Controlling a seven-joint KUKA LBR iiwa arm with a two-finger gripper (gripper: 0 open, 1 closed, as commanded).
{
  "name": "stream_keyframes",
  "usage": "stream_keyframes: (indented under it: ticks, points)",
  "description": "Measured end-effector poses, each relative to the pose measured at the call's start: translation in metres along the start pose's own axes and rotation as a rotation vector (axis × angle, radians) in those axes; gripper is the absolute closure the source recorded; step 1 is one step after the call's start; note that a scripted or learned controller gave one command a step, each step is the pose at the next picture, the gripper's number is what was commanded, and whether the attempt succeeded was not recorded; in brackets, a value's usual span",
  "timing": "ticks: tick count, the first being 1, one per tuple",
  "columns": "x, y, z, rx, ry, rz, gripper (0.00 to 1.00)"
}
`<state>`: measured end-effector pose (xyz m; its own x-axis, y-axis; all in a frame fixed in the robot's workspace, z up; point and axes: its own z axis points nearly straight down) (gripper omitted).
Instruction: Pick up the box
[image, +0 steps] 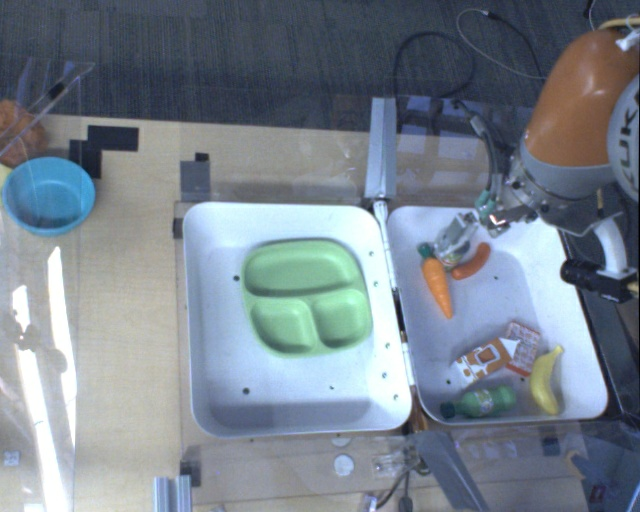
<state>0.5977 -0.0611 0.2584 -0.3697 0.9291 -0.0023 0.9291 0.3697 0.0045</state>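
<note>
Box (497, 357) lies ungrasped in right bin (590, 330), well apart from end effector (458, 240) over carrot (437, 285); finger state cannot be told; pickup remains.

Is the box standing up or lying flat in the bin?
Lying flat. The box shows its broad printed face upward on the floor of the right bin, between the banana and green bottle.

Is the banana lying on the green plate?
No, the banana lies in the right bin, next to the box, while the green plate sits in the left bin.
</note>
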Motion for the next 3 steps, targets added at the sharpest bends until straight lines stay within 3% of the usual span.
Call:
stream_keyframes:
  ticks: [1, 2, 3]
  points:
    - [0.071, -0.089, 0.037, 0.0, 0.001, -0.074, 0.0]
    - [0.138, -0.039, 0.073, 0.002, 0.002, 0.133, 0.0]
    - [0.138, -0.037, 0.062, -0.003, 0.003, 0.13, 1.0]
